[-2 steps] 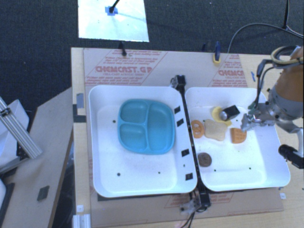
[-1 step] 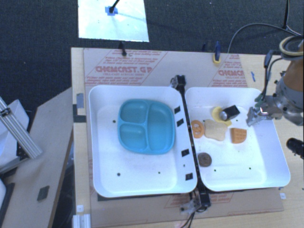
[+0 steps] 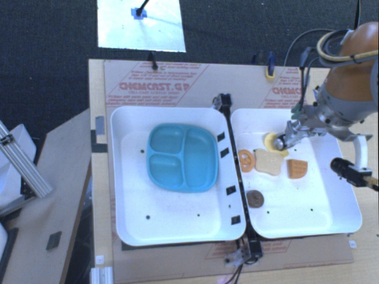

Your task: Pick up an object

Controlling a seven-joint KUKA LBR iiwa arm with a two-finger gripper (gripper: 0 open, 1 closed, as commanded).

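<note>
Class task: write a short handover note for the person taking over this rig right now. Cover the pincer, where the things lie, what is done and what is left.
Pincer: down in the right bin, at the yellow piece. Its grip cannot be judged from this view, so do not count anything as held.

Things in the right bin: a pretzel near the divider, a pale bread slice beside it, an orange wedge to the right of the slice, a brown round piece nearer the front.

Left bin: a blue divided plate.

Done: the arm has reached the yellow piece.

Left: confirm a grasp and lift one object clear.
</note>
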